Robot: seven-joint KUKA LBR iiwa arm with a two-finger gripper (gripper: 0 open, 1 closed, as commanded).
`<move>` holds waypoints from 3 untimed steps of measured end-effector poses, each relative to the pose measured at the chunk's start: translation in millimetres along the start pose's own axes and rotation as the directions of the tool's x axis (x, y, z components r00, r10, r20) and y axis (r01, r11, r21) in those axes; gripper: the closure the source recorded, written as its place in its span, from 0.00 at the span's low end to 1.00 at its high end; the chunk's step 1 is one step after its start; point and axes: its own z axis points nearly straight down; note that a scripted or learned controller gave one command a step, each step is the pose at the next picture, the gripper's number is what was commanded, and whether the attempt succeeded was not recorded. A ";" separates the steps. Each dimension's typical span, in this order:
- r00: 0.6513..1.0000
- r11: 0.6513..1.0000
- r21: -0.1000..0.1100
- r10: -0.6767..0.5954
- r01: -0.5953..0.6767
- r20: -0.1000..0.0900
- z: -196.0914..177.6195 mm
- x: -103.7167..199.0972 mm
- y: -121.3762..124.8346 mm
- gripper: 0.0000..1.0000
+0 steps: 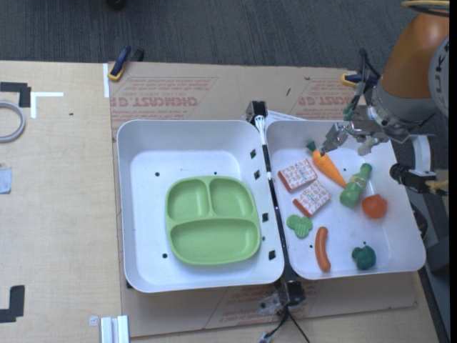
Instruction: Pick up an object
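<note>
The gripper [334,143], fingers apparently spread and holding nothing, hung over the right bin [407,263] in the frame's upper right, just above the carrot [330,168], seemingly mid-approach; the next move likely called for lowering and closing around it.

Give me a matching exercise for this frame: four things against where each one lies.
Things:
1. plate
2. carrot
3. sausage
4. tomato

Places:
A. right bin, front, beside the green leaf toy
B. left bin, middle
C. right bin, just below the gripper
D. right bin, right of the green bottle

Pairs: 1-B, 2-C, 3-A, 4-D
</note>
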 end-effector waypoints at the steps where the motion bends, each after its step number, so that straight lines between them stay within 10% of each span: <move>1: 0.990 0.990 -0.006 -0.142 0.142 0.001 104.7 -0.4 -3.4 0.00; 2: 0.990 0.990 -0.009 -0.139 0.139 0.002 94.1 -0.9 -2.4 1.00; 3: 0.999 0.999 -0.001 0.041 -0.041 0.000 6.8 55.4 -8.2 1.00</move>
